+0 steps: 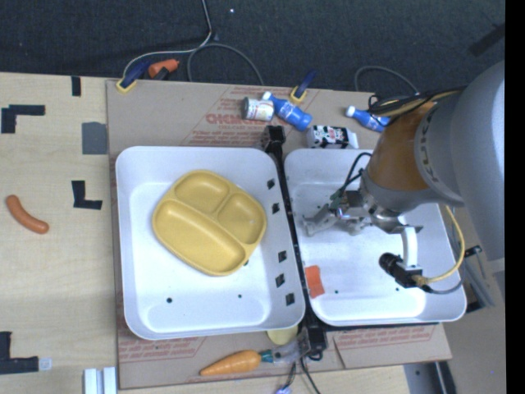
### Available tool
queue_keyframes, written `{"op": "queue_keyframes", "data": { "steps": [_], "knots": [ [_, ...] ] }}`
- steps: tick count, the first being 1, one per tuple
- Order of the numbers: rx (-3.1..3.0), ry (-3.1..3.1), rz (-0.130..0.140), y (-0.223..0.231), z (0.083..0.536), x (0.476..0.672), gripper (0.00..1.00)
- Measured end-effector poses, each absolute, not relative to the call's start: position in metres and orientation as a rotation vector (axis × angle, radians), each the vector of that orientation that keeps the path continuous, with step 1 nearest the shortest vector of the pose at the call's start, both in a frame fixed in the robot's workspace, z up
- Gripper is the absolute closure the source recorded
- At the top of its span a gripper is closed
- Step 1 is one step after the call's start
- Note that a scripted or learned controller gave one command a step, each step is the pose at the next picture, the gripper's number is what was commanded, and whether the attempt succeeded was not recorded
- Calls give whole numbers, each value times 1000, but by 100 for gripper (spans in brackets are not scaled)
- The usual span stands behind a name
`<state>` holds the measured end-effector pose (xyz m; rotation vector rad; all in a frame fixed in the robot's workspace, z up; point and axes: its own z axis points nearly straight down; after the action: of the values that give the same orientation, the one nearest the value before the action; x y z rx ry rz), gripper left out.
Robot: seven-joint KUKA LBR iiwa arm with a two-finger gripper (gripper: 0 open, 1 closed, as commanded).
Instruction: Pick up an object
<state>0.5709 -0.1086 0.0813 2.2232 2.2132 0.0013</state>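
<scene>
Grey arm (459, 146) fills the right of the frame, nearest the camera; its tool (324, 220) reaches into the right bin (369, 306), and I cannot tell if it is apart or together; a small orange block (313, 281) lies at the lower left of that bin, near the divider; it seems light and stiff; probably best to pinch across its short sides; a yellow plate (212, 220) sits in the left bin (135, 245).

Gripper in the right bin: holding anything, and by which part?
Cannot tell. The gripper sits low over the right bin floor; no object shows at its tip. The orange block lies apart, untouched.
</scene>
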Motion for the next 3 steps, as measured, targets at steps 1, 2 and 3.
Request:
{"op": "queue_keyframes", "data": {
  "steps": [1, 2, 3],
  "knots": [
    [2205, 2225, 17, -46, 192, 632, 0],
    [2226, 2225, -6, -32, 184, 547, 0],
    [2232, 2217, -11, -104, 128, 535, 0]
  ]
}}
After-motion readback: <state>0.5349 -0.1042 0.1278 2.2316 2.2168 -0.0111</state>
